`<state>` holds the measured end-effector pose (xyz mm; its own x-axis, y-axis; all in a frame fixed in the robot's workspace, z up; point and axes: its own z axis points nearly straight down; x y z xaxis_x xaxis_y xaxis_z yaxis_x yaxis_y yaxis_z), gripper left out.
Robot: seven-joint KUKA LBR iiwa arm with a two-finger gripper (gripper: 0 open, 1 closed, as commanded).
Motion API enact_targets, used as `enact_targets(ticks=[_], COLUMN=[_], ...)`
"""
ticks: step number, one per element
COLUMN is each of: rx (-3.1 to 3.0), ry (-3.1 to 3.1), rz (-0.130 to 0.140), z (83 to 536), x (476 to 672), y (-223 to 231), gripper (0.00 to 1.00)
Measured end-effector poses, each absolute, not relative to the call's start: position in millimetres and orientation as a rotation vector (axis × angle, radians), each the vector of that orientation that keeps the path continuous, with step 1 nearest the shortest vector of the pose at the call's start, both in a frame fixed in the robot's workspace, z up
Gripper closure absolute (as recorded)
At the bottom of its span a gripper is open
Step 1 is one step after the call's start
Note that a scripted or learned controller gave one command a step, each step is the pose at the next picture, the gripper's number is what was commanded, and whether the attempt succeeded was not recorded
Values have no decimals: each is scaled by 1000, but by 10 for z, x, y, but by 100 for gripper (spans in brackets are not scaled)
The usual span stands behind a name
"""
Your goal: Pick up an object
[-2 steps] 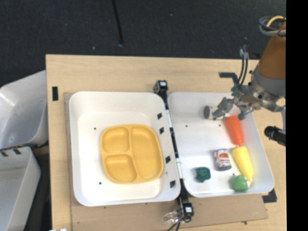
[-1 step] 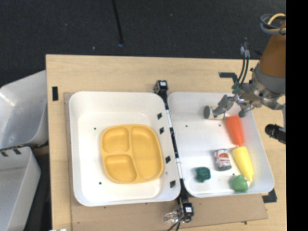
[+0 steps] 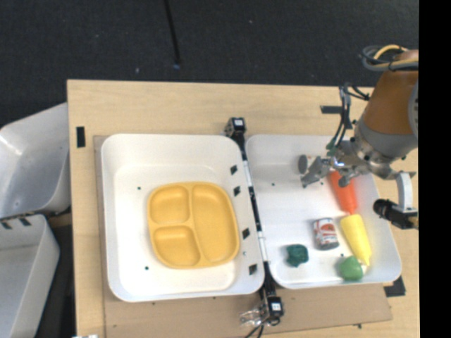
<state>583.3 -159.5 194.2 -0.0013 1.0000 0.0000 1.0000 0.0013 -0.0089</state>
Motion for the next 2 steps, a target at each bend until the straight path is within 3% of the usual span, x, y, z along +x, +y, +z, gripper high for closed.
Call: enact_targets(ticks=[1,2], rx=[-2217,-2221], ry=[-2217,-2217], rz=[10,7], z=[1275,961], x=[5849,5846], y=[-1608,-1617], gripper=[0,0])
